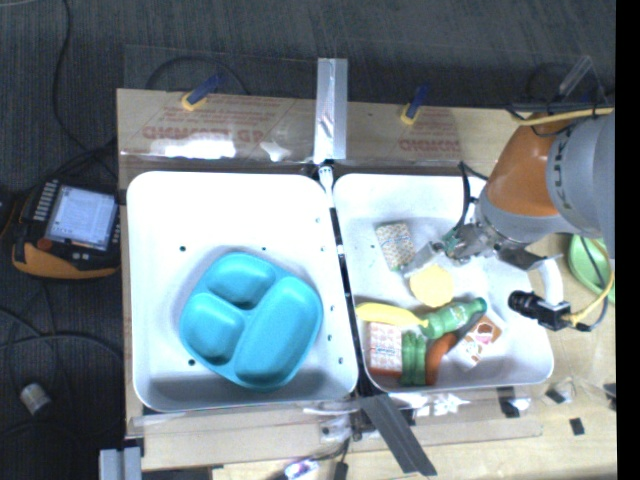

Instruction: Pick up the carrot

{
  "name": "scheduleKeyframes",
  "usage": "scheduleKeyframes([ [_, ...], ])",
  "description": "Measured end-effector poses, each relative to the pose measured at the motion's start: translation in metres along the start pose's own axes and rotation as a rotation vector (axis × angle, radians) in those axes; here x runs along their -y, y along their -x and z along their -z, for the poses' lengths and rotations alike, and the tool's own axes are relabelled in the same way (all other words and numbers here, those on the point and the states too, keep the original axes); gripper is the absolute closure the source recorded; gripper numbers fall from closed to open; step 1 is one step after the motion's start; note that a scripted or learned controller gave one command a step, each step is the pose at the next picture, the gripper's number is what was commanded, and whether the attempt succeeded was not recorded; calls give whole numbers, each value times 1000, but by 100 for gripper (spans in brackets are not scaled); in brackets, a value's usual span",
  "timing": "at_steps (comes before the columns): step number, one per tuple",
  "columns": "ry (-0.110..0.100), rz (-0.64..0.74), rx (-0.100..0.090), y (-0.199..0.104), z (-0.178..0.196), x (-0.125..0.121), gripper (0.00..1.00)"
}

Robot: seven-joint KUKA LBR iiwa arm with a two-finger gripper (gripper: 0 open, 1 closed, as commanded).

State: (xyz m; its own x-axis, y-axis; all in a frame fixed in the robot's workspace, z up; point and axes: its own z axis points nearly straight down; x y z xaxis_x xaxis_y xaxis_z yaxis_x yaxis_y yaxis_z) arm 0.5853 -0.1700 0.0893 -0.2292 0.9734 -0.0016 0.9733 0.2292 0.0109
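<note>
The carrot (437, 357) is a short orange piece lying near the front wall of the right bin (520, 368), partly under the green bottle (453, 318) and beside a dark green item (413, 357). My gripper (456, 244) hangs over the middle of the right bin, up and to the right of the carrot and well apart from it. It sits just above a round yellow object (432, 286). The orange wrist band (520, 180) rises behind it.
In the right bin lie a mesh packet (394, 244), a banana (388, 314), a red-and-white box (381, 348) and a small carton (480, 336). The left bin (160, 208) holds a blue divided plate (250, 318). A handheld device (75, 223) lies off the bench at left.
</note>
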Motion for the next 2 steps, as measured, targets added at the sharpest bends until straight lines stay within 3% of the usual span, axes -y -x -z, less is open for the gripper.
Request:
scheduleKeyframes([
  [1,-11,59,-3,1,90,47,0],
  [2,-1,81,6,14,1,30,0],
])
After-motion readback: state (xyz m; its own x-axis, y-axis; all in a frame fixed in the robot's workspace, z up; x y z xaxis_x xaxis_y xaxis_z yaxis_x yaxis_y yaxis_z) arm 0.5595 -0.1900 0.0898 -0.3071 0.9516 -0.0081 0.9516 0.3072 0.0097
